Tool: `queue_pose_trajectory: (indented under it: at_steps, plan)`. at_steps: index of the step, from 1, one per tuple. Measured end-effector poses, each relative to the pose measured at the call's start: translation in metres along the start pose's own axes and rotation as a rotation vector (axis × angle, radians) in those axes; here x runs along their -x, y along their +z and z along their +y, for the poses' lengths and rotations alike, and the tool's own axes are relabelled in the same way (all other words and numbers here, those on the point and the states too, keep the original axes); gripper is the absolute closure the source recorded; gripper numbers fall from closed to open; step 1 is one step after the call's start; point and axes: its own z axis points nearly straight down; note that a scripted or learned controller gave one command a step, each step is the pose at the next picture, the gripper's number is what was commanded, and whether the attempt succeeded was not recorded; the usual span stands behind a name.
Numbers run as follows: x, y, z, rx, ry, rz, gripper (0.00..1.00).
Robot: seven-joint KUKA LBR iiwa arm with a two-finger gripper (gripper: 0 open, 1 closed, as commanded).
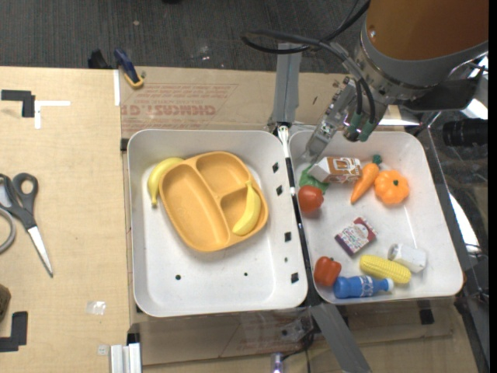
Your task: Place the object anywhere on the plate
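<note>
On the pale wooden table (pixel 62 208) a pair of grey-handled scissors (pixel 27 216) lies at the left edge, blades pointing down and right. Black tape marks (pixel 19 99) sit near the upper left corner, with a white strip just beside them. A blue and yellow clip (pixel 128 67) rests at the top edge of a flattened cardboard sheet (pixel 194 99) that lies under the far side of the bins. Beyond the table the floor (pixel 155 14) is dark grey carpet.
</note>
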Motion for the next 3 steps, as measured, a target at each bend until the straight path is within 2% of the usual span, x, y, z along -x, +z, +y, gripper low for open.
queue_pose_trajectory:
  at_steps: [1,2,3]
  plan:
    - [-0.023,0.062,0.073,0.000,-0.015,0.000,1.00]
    - [-0.039,0.132,0.137,0.000,-0.179,0.001,1.00]
    - [-0.039,0.132,0.137,0.000,-0.178,0.000,0.00]
